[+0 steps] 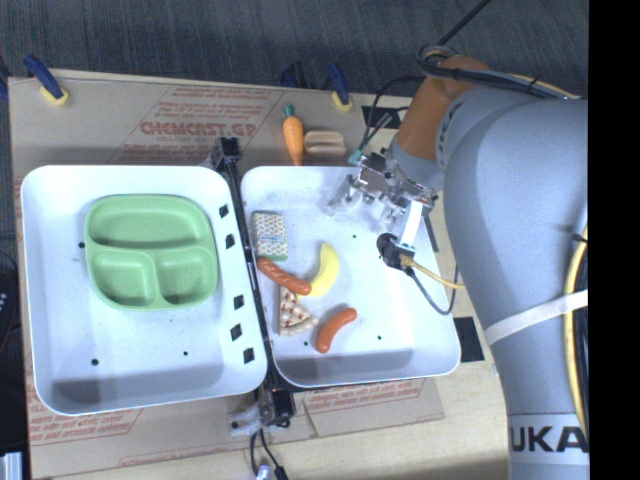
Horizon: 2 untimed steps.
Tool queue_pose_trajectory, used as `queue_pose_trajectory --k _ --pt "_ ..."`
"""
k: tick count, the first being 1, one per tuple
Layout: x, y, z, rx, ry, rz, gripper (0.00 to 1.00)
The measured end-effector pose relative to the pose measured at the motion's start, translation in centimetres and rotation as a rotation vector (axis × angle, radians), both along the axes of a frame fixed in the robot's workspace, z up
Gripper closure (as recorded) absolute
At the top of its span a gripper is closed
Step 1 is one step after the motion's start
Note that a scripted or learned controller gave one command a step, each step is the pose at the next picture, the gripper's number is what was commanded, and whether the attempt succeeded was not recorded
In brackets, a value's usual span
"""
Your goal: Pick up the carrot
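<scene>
- Behind the right bin, on the cardboard: carrot, outside both bins, green top pointing away, just beside a tan block.
- Over the right bin's far right corner: gripper, low above the white floor, near the carrot but apart from it, with the bin's rim between.
- Cannot tell whether open or closed: small, metallic, blurred against the white; nothing visibly held.
- Behind the gripper: wrist parts and an orange band, then the grey arm, hiding the bench's right side and part of the bin's right rim.
- From the wrist: a black plug and a yellow cable looping over the bin floor.
- Across the right bin's left half: a checkered packet, a banana, a red sausage touching the banana's lower end, a pizza slice just below, and a second sausage near the front.
- Too small to read: the packet's pattern and the print on the cardboard.
- Inside the left bin: a green divided tray, three compartments.
- Between the bins: a row of black clips along the shared rims.
- At the cardboard's far edge: blue clamps, one cut partly by cables near the carrot.
</scene>
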<state>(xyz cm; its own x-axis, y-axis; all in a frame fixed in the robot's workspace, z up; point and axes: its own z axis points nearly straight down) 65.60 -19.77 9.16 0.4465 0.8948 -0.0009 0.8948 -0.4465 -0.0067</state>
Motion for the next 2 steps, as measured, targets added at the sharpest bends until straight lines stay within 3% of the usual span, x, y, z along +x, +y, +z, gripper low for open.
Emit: queue_pose_trajectory --k 2 --pt "0.01 -0.35 0.94 -0.001 -0.001 -0.109 0.00"
